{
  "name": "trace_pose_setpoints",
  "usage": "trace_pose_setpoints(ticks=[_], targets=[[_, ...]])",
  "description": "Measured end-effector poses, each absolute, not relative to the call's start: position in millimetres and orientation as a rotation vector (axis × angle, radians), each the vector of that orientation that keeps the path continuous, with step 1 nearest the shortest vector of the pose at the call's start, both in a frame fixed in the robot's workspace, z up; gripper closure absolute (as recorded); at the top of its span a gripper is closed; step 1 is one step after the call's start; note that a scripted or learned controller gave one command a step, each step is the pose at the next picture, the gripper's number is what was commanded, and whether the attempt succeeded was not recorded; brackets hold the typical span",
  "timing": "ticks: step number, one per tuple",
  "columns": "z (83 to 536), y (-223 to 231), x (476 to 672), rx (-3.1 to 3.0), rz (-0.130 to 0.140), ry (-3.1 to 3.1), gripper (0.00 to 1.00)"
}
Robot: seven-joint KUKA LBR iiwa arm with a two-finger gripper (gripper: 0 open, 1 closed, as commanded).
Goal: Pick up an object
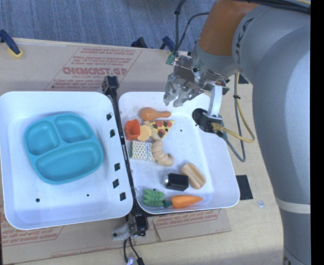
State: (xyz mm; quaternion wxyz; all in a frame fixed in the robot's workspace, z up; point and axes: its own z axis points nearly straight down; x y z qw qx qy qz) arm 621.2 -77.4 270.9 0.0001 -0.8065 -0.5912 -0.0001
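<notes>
A cardboard-covered bench carries two shallow white bins. My pincer hangs above the right bin's far edge, fingers slightly spread, holding nothing. Just below lies a tan plastic drumstick; the left bin holds a blue divided plate

Two white bins, one blue tray

Blue plate; white bins; orange carrot; black block; grey arm.
</notes>
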Motion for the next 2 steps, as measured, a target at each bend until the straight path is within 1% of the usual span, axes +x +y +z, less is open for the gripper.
trace_pose_setpoints(ticks=[1,2], targets=[[269,-77,620.5,-2.531,0.004,-1.856,0.0],[148,-100,621.1,-2.502,0.009,-1.892,0.0]])
